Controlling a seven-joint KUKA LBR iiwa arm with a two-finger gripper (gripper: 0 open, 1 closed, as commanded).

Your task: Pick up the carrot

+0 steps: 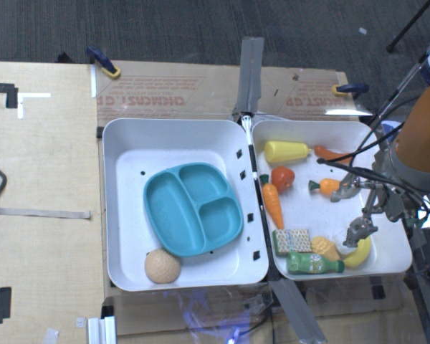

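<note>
Green bottle (314, 264), claw (355, 210) above, carrot (272, 204) apart.

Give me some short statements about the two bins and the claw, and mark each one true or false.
1. The carrot lies in the right bin. True.
2. The blue plate sits in the right bin. False: it sits in the left bin.
3. The claw is above the right bin. True.
4. The carrot is between the claw's fingers. False: it lies apart from the claw, near the divider.
5. The green bottle stands upright. False: it lies on its side.
</note>
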